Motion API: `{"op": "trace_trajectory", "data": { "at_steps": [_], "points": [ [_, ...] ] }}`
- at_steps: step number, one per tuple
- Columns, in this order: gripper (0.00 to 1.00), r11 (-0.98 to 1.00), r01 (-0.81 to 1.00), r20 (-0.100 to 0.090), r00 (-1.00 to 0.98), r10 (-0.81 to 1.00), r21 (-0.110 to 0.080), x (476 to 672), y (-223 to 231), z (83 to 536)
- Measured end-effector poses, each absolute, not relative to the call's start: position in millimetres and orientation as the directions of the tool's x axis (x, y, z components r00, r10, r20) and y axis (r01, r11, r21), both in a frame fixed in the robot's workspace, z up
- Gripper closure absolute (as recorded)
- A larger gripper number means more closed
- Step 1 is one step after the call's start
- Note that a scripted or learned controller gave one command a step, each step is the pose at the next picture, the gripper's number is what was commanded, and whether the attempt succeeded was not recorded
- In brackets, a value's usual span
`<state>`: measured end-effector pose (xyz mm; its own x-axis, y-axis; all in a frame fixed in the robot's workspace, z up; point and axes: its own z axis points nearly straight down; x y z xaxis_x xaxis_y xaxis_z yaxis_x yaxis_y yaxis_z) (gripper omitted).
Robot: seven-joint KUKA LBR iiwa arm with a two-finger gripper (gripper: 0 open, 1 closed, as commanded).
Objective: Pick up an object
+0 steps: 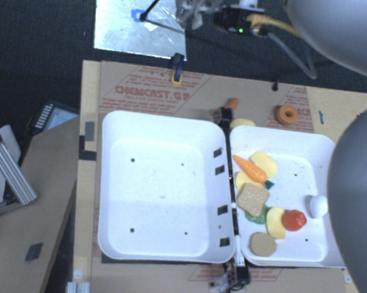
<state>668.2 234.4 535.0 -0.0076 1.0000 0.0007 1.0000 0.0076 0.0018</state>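
arm: grey arm body [356, 207] blurred at right edge, over right shallow white bin [296, 159] | fingers: can't tell | objects: orange plastic carrot [250, 169], tan bread slice [253, 199], red tomato [295, 220], white egg [318, 206], yellow pieces clustered in right bin's left half | brown toy doughnut [287, 115] on bench beyond bin | left white bin [118, 131] bare

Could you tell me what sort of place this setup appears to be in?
Probably a robotics lab test bench: two white bins on cardboard, toy food such as a carrot and cracker, and a grey robot arm.
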Motion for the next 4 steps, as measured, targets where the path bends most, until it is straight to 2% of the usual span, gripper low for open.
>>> {"op": "trace_trajectory", "data": {
  "at_steps": [4],
  "points": [
    [1.0,0.007,1.0,0.0,-0.007,1.0,0.001,668.2,234.2,534.9]
  ]
}}
